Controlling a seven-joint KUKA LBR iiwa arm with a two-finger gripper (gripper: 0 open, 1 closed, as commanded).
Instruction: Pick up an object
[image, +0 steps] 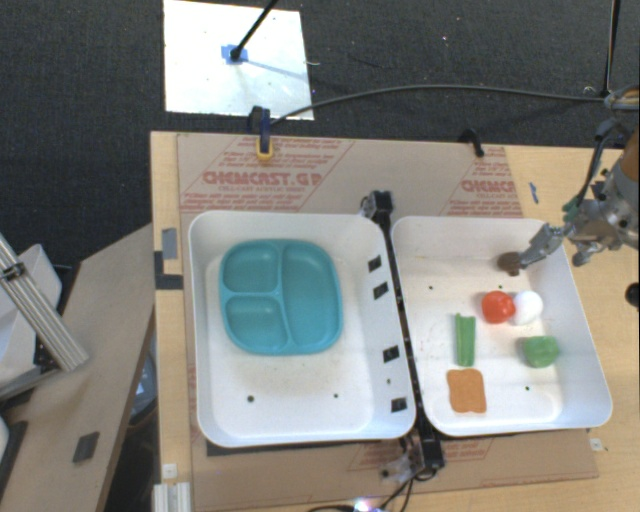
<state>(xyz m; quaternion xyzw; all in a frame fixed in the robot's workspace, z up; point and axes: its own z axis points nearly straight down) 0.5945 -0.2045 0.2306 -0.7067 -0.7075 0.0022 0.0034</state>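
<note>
The right bin (575, 400) holds a red ball (496, 306) touching a white ball (527, 305). Also in it are a green stick (465, 339), a green lump (541, 351) and an orange flat piece (466, 390). My gripper (522, 256) reaches in from the right and hangs over the bin's far part, above and behind the two balls. A small dark spot shows at its tip; I cannot tell whether that is a fingertip or an object. Nothing is visibly held.
The left bin (210, 400) holds a teal divided plate (280, 297). Black clips run along the wall between the bins (390, 320). A cable arcs across the back of the bench, and a clamp (262, 130) stands at the far edge.
</note>
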